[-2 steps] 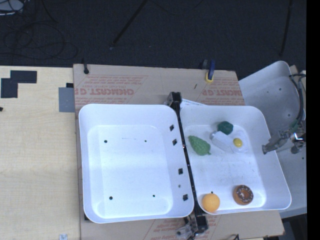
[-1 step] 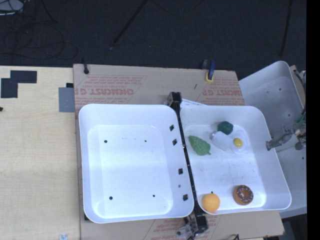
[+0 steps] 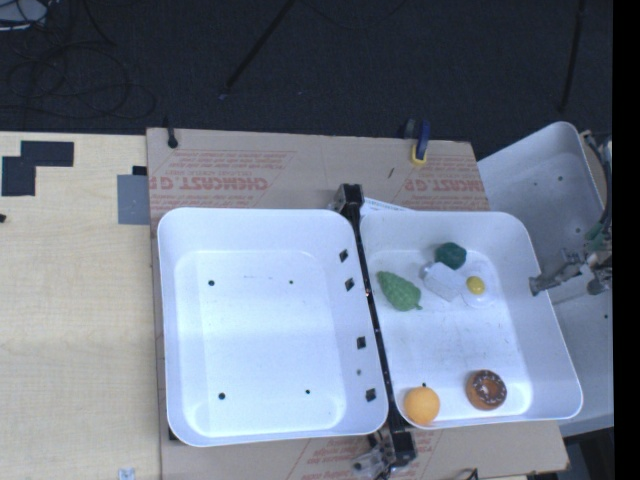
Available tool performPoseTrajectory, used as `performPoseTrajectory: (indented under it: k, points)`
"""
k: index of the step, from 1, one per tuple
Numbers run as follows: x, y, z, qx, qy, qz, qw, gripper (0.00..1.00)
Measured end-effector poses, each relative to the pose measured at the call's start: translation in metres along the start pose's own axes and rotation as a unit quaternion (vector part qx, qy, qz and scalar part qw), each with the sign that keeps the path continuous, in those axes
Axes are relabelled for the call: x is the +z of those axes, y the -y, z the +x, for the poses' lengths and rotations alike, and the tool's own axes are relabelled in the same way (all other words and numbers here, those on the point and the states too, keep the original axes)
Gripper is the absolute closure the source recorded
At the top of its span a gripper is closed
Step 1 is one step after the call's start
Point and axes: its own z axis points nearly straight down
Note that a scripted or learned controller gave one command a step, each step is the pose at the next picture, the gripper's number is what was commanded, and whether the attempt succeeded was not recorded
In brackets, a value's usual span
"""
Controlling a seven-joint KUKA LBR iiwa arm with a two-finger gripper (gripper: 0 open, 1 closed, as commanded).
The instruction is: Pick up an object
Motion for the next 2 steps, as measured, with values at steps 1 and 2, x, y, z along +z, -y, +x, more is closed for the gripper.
performPoseTrajectory:
  k: [1, 2]
  points:
    - [-0.016, 0.015, 0.0, 0.002, 0.0, -0.001, 1.0, 0.0]
    - [-0.115, 0.023, 0.0, 0.0, 0.002, -0.005, 1.0, 0.0]
